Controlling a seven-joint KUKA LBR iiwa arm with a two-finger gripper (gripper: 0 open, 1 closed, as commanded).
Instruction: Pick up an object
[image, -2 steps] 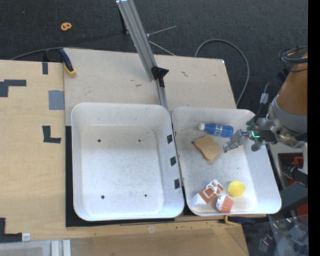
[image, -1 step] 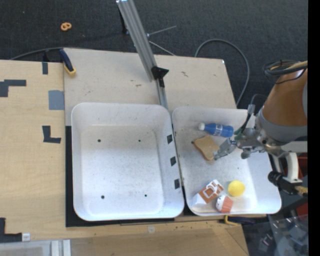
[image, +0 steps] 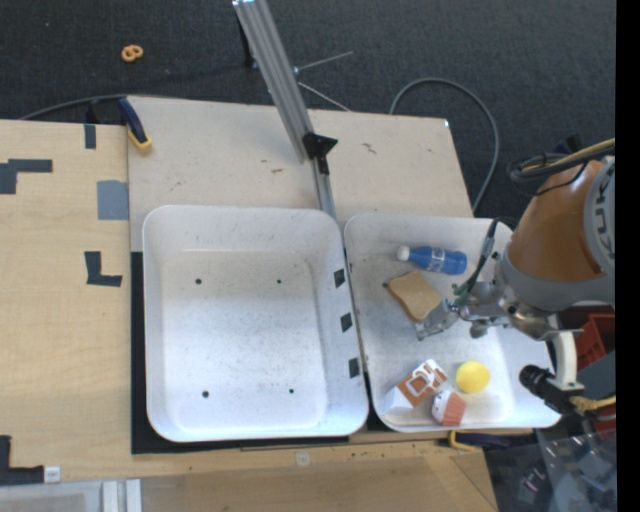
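Brown sponge (image: 414, 294) sits just beside your hand (image: 440, 320); can't tell its grip state. Centre over it, descend straight, avoid bottle (image: 436, 260).

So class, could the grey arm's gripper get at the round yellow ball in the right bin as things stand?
Probably yes: the yellow ball lies uncovered, just below the gripper, with nothing between them.

Left bin (image: 240, 320) open across its floor — right bin (image: 375, 300) crowded by blue bottle (image: 435, 260), brown slab (image: 415, 295), yellow ball (image: 473, 377) and orange-white carton (image: 425, 385) — free room along its left wall.
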